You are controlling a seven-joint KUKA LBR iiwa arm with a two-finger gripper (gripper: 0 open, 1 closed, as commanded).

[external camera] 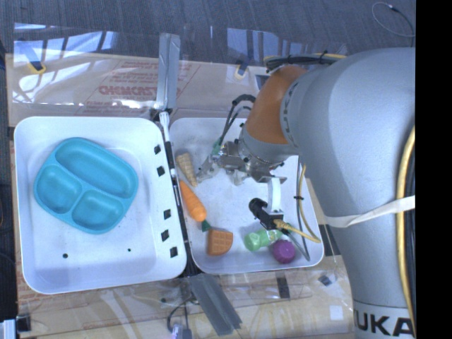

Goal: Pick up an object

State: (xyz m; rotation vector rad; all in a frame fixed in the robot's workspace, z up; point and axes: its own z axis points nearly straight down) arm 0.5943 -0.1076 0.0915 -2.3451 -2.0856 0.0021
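The pincer (227, 162) hangs low over the upper middle of the right bin (305, 258), under the arm's (353, 133) orange band; whether it is open or shut I cannot tell, since the wrist hides its tips, and nothing shows between them.

The bench (85, 90) bears 2 shallow white bins side by side, with clear sheeting and printed card behind them and dark carpet (212, 2) beyond. The left bin (28, 260) holds a blue divided plate (86, 183) toward its upper left, with bare white floor below and right of it.

In the right bin, a pale cone-like piece (186, 168) lies by the left wall, just left of the pincer. A toy carrot (193, 202) lies beneath it along the same wall. A waffle-patterned orange piece (219, 241) sits near the front wall, a green piece (258, 240) to its right, touching a purple round piece (284, 251) in the front right corner. A black and white fitting with a yellow cable (268, 210) reaches down over the green piece. The bin's middle floor is bare white.
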